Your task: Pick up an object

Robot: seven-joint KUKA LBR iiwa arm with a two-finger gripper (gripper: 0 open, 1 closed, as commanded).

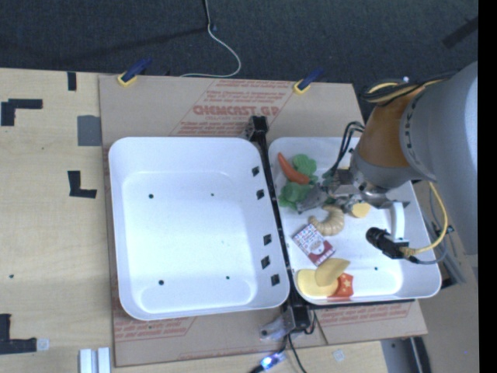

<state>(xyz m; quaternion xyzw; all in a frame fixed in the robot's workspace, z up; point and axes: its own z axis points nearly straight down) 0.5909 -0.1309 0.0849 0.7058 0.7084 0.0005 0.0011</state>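
Observation:
The right white bin (425, 286) holds several small objects. An orange carrot (293, 169) with green leaves (305, 162) lies at its far left, with a green piece (290, 195) just below. A tan croissant-shaped item (331, 222), a red-and-white packet (312, 242), a yellow wedge (321, 275) with a red piece (344, 286) and a small yellow bit (360, 208) lie toward the front. My gripper (321, 196) is low in this bin, between the green piece and the tan item. Its tip is hidden by its own grey body.
The left white bin (186, 150) sits beside the right one, with a black clip divider (268, 208) between them. The arm's orange band (386, 138) and grey body cover the right bin's far right. A black cable fitting (384, 242) hangs over the bin's right side.

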